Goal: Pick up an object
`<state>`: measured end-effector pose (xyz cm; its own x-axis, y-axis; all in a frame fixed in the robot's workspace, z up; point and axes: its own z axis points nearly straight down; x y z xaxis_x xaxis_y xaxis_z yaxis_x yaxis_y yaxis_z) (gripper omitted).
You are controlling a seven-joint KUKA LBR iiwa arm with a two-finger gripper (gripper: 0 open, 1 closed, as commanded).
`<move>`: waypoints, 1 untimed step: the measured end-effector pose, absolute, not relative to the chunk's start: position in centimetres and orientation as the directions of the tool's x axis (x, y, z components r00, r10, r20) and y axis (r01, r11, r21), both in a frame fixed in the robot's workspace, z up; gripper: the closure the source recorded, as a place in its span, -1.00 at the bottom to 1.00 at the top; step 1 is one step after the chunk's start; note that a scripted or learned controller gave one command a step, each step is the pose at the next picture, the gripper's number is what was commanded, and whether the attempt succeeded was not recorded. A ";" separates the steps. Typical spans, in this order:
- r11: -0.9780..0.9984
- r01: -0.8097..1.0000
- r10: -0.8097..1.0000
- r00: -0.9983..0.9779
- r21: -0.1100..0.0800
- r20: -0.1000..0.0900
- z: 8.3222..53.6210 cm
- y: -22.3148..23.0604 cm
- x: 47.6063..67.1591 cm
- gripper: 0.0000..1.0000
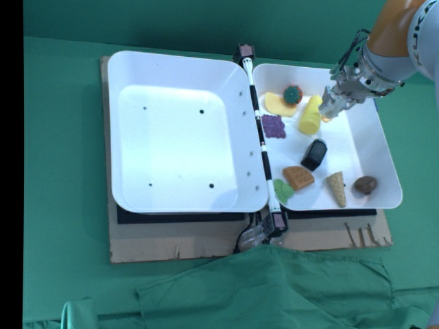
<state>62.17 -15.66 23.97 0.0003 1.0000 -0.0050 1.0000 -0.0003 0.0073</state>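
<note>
Over right bin (384, 157), gripper (329, 110) beside yellow cylinder (310, 116), smooth, tilted

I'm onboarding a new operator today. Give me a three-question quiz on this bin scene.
1. True or false: the purple grape cluster lies in the left bin.
2. Which item is nearest the gripper? A) black object B) yellow cylinder C) brown nut
3. Fill in: the waffle piece touches the ___ leaf.

Key: 1 false, it lies in the right bin; 2 B; 3 green.
</note>
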 end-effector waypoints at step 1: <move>-0.003 1.000 1.000 0.003 0.005 -0.003 24.2 -15.7 61.9 -1.00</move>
<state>61.87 -15.67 24.22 0.0026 1.0000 -0.0033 1.0000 -0.0026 0.0054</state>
